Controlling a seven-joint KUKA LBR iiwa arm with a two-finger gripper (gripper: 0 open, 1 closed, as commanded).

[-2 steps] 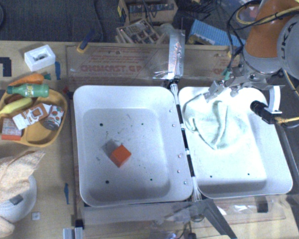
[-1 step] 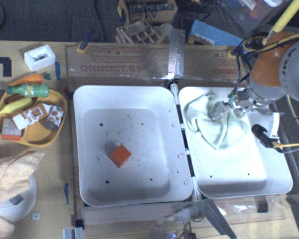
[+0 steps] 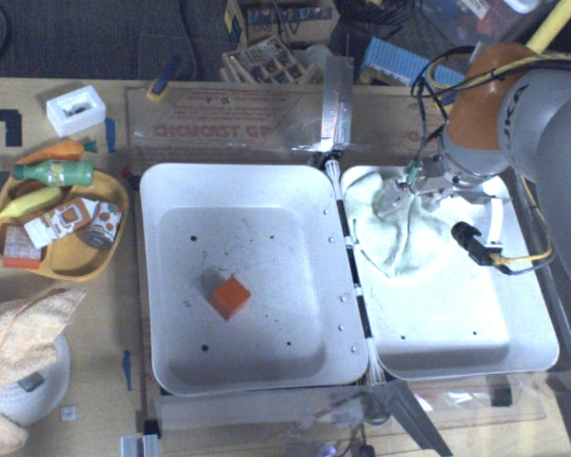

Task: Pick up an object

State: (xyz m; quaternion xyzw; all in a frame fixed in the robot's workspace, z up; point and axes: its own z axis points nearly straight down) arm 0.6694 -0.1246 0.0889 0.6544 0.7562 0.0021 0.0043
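Grey metal gripper (image 3: 397, 219) hangs over the right bin (image 3: 514, 346), near its back-left corner, fingers splayed downward in a blurred fan; they look apart w/ nothing between them, though blur makes that less than sure. Arm (image 3: 542, 112) comes in from the right, orange band at approx the bin's back edge, black cable looping beside the wrist.

Task thing: only loose obj in the bins is an orange block (image 3: 230, 296), in the left bin (image 3: 162, 255), a bit front-left of centre, well apart from the gripper and across the divider between bins.

Step, as I judge it: approach/search, no grasp yet. Next move would call for crossing over the divider to the left bin, lining up above the block, fingers wide enough to straddle it, then straight descent and squeeze.

Materials: block is small, matte, hard-looking, cube-ish w/ crisp edges, sitting turned corner-on, so finger alignment to flat faces matters. Bins are shallow white plastic, smooth, rounded corners, left floor speckled w/ dark flecks. Bench is pale wood; at its left edge a yellow bowl (image 3: 76, 265) of toy food, plus a beige cloth (image 3: 19, 341) at the front-left corner.
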